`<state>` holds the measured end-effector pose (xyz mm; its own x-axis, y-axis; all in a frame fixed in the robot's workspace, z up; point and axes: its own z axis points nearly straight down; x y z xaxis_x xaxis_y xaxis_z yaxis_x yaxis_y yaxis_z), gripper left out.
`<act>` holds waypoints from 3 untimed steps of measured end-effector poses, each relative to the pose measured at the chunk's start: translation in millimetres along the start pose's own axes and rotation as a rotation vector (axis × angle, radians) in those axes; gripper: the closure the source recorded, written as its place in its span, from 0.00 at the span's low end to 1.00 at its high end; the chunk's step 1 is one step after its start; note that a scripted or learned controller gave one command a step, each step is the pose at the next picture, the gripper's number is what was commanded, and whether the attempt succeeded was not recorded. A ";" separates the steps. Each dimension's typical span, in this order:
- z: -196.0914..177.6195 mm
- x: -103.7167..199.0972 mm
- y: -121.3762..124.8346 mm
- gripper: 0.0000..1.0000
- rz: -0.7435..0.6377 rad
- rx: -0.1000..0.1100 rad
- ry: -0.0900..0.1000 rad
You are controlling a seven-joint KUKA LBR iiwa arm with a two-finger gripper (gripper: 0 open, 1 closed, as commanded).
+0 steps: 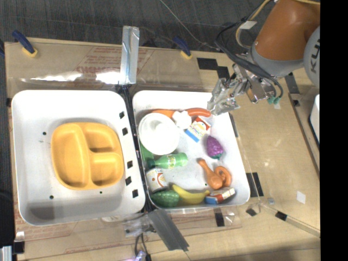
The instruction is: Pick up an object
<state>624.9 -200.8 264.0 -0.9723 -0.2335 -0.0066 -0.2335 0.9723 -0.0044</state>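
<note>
gripper (220,103) – grip state unclear – above a glossy purple grape bunch (214,146).

The white bowl (158,134) covers part of the orange piece (163,113) behind it; the banana (190,194) overlaps the green vegetable (165,198).

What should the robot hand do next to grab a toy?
Probably move down and a little left. The hand hovers over the top right corner of the right bin, holding nothing, and the nearest toys, like the purple grapes, lie just below it.
</note>
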 end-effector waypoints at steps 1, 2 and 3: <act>68.6 26.9 40.9 1.00 -0.332 -0.008 0.007; 3.4 -31.2 -16.0 1.00 -0.365 0.001 -0.001; 80.5 44.4 18.9 1.00 -0.566 -0.009 0.007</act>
<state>577.9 -193.0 183.2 -0.6958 -0.7182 0.0013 -0.7182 0.6958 0.0036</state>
